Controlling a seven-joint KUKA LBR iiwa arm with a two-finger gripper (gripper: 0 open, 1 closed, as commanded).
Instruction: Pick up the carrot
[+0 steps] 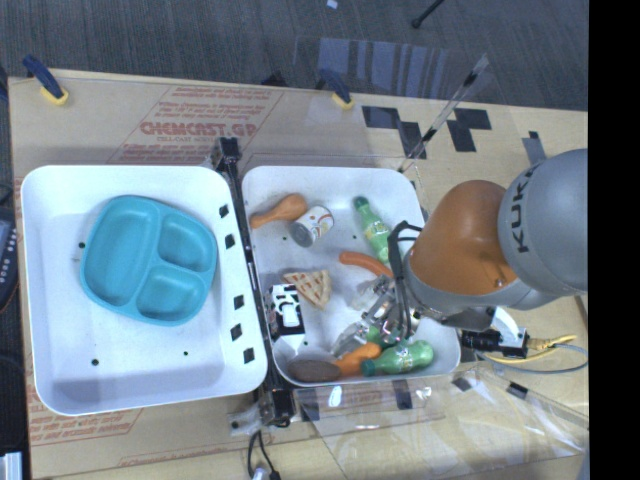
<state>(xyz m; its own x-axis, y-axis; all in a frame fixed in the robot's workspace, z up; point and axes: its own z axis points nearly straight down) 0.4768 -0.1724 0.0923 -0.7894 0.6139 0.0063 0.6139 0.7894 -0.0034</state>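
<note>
The carrot (357, 359) is a small orange piece lying near the front wall of the right bin (262, 268). It sits between a dark brown lump (314, 370) and a green bottle (402, 357) that lies on its side. My gripper (378, 318) hangs low over the bin, just behind and slightly right of the carrot, with its metal tip close above it. The carrot rests on the bin floor. The grey and orange wrist (460, 248) covers the right part of this bin.
The right bin also holds a drumstick (278, 210), a small can (313, 225), a second green bottle (374, 230), an orange-red sausage (365, 263), a waffle wedge (311, 288) and a black-and-white box (286, 308). A blue divided plate (150, 258) lies in the left bin (50, 298).
</note>
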